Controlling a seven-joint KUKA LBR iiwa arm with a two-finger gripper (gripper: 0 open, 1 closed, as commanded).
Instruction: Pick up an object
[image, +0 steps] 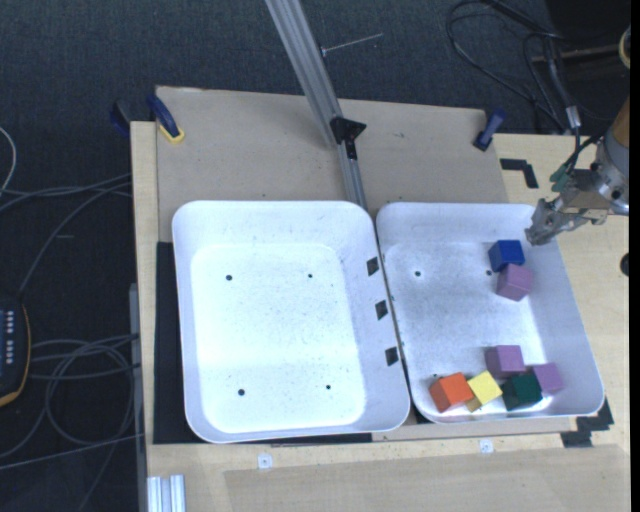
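Blue cube (506, 253) beside purple cube (514, 282), unlabelled.

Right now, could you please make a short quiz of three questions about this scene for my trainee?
1. True or false: the blue cube touches a purple cube.
2. Which bin holds all the cubes? A) left bin B) right bin
3. Fill in: the orange cube lies beside the ____ cube.

Key: 1 true; 2 B; 3 yellow. The end effector hovers over the right bin's far rim.
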